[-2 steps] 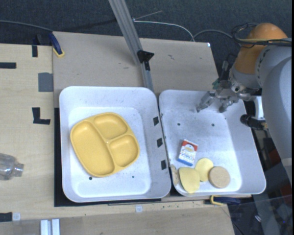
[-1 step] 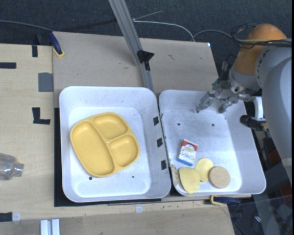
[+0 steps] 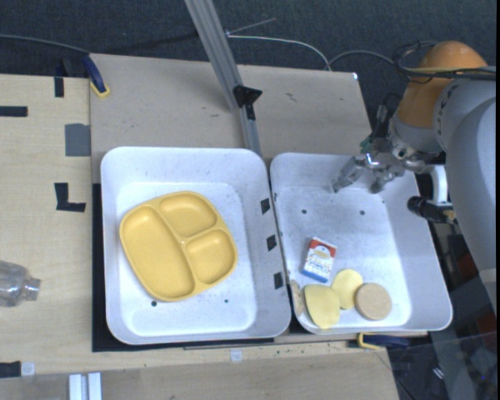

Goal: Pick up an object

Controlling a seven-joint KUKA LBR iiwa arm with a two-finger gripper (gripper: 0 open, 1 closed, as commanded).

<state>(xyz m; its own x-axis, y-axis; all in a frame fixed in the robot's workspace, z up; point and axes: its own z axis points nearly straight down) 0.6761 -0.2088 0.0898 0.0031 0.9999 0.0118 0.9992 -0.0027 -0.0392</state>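
Two fingers of the gripper [image 3: 360, 176] are spreading apart, grasping nothing, over the right bin's [image 3: 417, 257] far edge. Four small items, including a carton [image 3: 319, 261], are lying near.

The clear plastic bottle [image 3: 7, 285] was cut off by the left edge. The print on the small carton [image 3: 319, 260] was too small to read. The arm [image 3: 475, 140] ran out past the right edge.

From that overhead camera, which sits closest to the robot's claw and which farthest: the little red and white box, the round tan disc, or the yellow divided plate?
Measured from the gripper at the right bin's far end:
1. Small red and white box, middle of the right bin.
2. Round tan disc, the right bin's near corner.
3. Yellow divided plate, across in the left bin.
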